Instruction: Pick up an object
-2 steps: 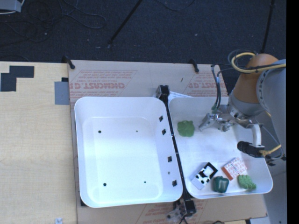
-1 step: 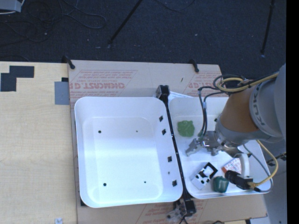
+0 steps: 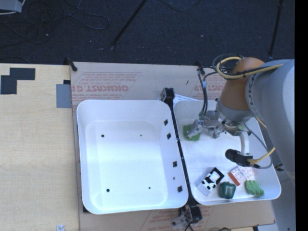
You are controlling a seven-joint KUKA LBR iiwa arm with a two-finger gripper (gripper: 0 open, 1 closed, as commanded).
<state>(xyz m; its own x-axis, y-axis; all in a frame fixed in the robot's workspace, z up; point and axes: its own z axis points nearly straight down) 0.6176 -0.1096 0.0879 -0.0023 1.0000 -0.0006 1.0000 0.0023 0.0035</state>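
Green object (image 3: 192, 134) in right bin (image 3: 211, 202), near upper left corner, just beside divider between bins. Gripper (image 3: 198, 128) right over it, touching or nearly so; finger state cannot tell, grip on object not visible. Lower end of right bin: black-and-white patterned block (image 3: 211, 180), dark green piece (image 3: 227, 190), red-and-white packet (image 3: 240, 174) with unreadable print, light green lump (image 3: 253, 188). Left bin (image 3: 89, 110) alongside. Cardboard (image 3: 110, 83) under bins carries mirrored red print, reads roughly "CHEMCRZT"; smaller lines illegible.
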